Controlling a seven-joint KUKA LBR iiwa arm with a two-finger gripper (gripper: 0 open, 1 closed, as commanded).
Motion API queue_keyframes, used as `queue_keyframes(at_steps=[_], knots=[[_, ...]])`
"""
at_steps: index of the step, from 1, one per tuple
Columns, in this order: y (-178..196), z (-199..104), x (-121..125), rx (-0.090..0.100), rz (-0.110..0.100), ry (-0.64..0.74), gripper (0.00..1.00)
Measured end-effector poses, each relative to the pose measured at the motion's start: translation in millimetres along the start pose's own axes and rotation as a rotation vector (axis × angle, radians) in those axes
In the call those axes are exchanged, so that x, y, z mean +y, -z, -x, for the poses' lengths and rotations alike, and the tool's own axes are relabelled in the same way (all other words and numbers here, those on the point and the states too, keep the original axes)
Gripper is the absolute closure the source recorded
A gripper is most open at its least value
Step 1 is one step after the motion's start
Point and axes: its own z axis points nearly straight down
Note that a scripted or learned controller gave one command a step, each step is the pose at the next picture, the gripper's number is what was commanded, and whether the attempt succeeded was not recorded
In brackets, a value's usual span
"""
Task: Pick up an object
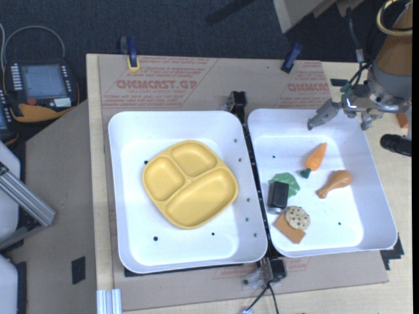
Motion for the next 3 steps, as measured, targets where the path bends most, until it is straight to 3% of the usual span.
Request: queue_keyframes(at_steps=[1, 2, 3], knots=[[-60.4, 0.1, 4.7, 0.0, 0.002, 0.001, 0.0], [-93.8, -3.8, 5.2, 0.008, -0.001, 0.003, 0.0], [-83.1, -2.3, 5.8, 0.0, 0.004, 0.004, 1.0]])
